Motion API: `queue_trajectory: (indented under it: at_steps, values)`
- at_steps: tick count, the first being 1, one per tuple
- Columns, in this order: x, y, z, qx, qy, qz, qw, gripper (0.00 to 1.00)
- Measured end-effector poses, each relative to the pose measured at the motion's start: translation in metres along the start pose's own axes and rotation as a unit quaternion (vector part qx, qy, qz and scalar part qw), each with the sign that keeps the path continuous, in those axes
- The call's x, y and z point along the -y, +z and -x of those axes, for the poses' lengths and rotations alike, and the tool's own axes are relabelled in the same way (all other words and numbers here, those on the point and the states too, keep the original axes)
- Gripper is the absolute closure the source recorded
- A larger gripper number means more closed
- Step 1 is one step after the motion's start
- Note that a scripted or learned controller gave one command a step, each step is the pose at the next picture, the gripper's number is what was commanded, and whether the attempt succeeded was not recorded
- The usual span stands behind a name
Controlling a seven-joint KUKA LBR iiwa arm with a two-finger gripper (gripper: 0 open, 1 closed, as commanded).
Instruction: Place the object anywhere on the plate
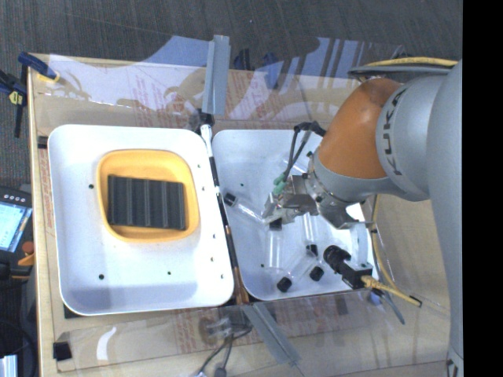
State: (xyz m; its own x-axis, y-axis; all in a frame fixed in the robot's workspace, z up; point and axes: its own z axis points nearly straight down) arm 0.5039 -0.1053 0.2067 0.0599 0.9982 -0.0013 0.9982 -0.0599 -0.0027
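Note:
A yellow plate (147, 166) with a dark ridged centre lies in the left white bin (78, 265). My gripper (275, 215) hangs low over the middle of the right bin (244, 163), its tip close to the floor. Several small black pieces lie in that bin: one (229, 199) left of the gripper, one (283, 283) near the front wall, one (316, 273) beside it. A clear tube-like piece (274, 250) lies just in front of the gripper. The wrist hides whatever is under the gripper's tip.
The grey and orange arm (369, 140) covers the right half of the right bin. A low wall (218, 210) separates the two bins. A small screen (11, 225) sits at the bench's left edge.

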Motion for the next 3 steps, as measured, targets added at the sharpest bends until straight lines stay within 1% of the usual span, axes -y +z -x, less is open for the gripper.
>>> queue_trajectory:
  at_steps: [1,2,3]
  values:
    - [-0.051,-0.027,-0.059,-0.001,-0.019,0.000,0.9998,1.00]
    - [-0.095,0.017,-0.112,-0.001,-0.045,-0.001,0.9990,1.00]
    - [-0.095,0.016,-0.112,-0.001,-0.045,-0.001,0.9990,0.00]
